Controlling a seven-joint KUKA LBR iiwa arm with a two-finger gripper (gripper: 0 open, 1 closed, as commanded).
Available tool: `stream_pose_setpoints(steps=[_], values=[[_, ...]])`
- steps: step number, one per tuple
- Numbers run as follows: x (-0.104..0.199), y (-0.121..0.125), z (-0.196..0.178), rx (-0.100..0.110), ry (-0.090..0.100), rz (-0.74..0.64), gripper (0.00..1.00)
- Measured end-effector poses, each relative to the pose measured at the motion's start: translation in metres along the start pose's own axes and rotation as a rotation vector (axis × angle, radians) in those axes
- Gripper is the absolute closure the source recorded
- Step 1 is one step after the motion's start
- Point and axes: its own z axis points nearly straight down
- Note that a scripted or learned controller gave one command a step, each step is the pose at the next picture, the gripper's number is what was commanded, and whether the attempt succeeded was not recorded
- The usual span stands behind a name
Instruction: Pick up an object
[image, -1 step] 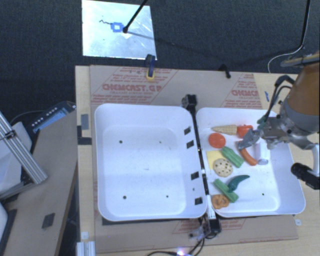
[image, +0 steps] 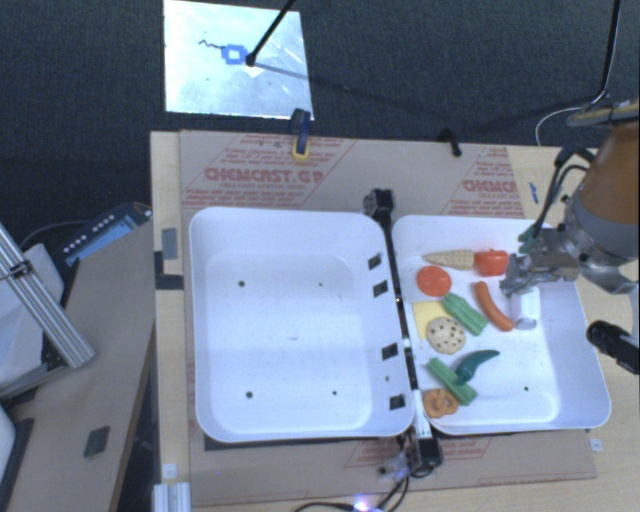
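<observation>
At twelve o'clock of both bins, "CHEMCAST GP" is printed on the board (image: 262, 172); the gripper's (image: 520, 292) state cannot be told.

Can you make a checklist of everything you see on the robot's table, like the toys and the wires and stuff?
Surface: bench bears two white bins; left bin, right bin.
Job's things: toy food lies in the right bin: tomato, red pepper, cone, sausage, cucumber, cookie, teal pepper, orange slice.
Clutter: yellow-and-blue clamp at the bench's far edge.
Grippers: gripper hangs over the right bin beside the sausage.
Cables: pale cable loops near the arm.
Surroundings: dark carpet, shiny sheet on the floor.
</observation>
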Motion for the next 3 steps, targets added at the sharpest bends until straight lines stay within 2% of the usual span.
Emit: stream_pose_setpoints(steps=[1,2,3], values=[[0.103,0.099,0.067,0.004,0.005,-0.009,1.00],[0.103,0.136,0.085,0.002,0.000,-0.002,1.00],[0.128,0.145,0.049,-0.001,0.002,-0.002,1.00]])
